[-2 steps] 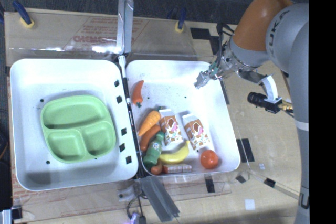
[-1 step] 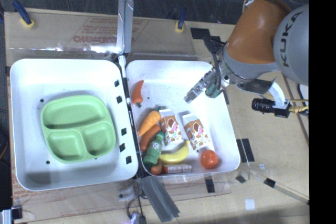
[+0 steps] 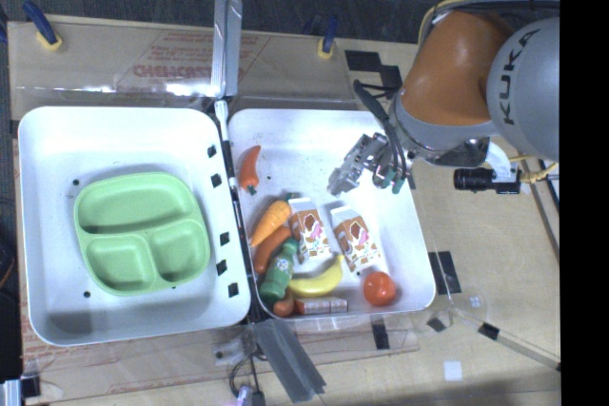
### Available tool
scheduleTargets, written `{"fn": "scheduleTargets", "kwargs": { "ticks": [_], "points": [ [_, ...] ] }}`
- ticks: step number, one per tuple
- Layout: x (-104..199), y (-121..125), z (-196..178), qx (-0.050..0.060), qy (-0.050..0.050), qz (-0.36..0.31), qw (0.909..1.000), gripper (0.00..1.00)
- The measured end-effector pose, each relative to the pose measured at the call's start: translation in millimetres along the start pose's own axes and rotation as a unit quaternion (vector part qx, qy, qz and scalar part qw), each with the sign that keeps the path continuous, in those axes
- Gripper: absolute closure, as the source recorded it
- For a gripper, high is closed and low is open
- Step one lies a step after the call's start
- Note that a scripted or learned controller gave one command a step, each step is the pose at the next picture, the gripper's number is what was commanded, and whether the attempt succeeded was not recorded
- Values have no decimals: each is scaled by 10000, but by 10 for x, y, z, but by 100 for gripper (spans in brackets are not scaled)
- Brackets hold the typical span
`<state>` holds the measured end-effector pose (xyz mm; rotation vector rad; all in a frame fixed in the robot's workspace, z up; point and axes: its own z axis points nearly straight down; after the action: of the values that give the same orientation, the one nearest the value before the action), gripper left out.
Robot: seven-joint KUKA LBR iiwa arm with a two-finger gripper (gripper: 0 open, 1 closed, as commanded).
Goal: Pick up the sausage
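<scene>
The sausage (image 3: 270, 249) is a reddish-brown stick lying at a slant in the right bin (image 3: 314, 130). It sits between an orange carrot (image 3: 269, 218) and a green bottle (image 3: 279, 273), touching both. My gripper (image 3: 346, 174) is over the upper right part of the same bin, well to the right of and above the sausage. It sits just above the cartons and nothing shows in its grip.
A red chili (image 3: 249, 168) lies near the divider. Two snack cartons (image 3: 309, 234) (image 3: 355, 241), a banana (image 3: 320, 279) and a tomato (image 3: 379, 288) crowd the bin's lower half. The left bin (image 3: 48, 204) holds a green divided plate (image 3: 143, 231).
</scene>
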<state>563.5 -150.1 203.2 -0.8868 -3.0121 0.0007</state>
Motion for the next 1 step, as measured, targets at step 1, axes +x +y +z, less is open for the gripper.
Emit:
{"fn": "scheduleTargets", "kwargs": {
  "ticks": [1],
  "points": [
    [608,545,-487,-5,-22,-963,9953,100]
  ]
}}
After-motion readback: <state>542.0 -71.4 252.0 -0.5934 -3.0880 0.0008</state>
